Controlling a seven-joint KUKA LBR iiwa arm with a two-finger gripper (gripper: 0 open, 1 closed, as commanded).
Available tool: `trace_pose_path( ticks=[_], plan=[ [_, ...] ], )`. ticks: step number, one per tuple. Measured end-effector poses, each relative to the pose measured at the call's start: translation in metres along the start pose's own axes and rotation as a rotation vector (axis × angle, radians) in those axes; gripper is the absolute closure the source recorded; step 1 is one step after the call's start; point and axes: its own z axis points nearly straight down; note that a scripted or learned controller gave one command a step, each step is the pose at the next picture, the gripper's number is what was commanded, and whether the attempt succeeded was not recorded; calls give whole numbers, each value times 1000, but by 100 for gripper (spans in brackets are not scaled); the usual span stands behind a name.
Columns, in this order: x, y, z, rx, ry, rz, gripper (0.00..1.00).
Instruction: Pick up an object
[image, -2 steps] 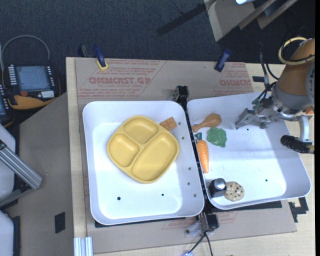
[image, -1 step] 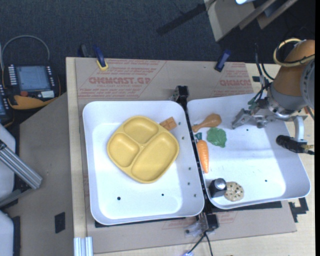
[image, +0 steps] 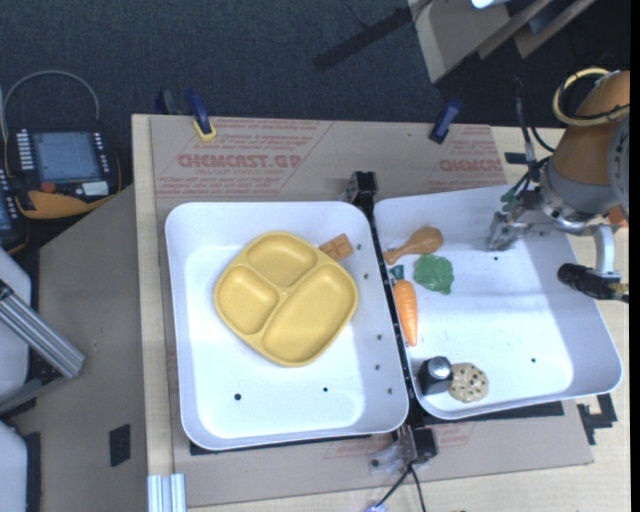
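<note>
Overhead slanted view of the surface (image: 300, 150) carrying two shallow white bins side by side. The left bin (image: 200, 380) holds a yellow divided plate (image: 287, 297), with a small orange-brown block (image: 337, 246) touching its far right edge. The right bin (image: 560, 350) holds the candidate objects: a tan drumstick (image: 415, 243) at its far left, a green leaf piece (image: 434, 273) just beside it, an orange carrot (image: 405, 311) lying along the left wall, and at the near edge a cookie (image: 468, 382) touching a small dark object (image: 435, 373). The arm enters from the right; its claw (image: 503, 232) hangs over the far part of the right bin, apart from every object, and grasps nothing; whether it is released or clenched cannot be told. Judgement: the step in hand is the approach. The drumstick and leaf lie nearest. A sound grasp would centre above one item, align across its narrow width, and keep away from the bin wall.
</note>
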Motion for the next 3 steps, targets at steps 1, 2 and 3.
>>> trace_pose_path(
  ticks=[1, 2, 3],
  plan=[
    [-4, 5, -65, 17, -1, 6, 100],
    [-2, 6, -110, 18, 0, 6, 100],
    [5, 4, -157, 19, 0, 6, 100]
  ],
)
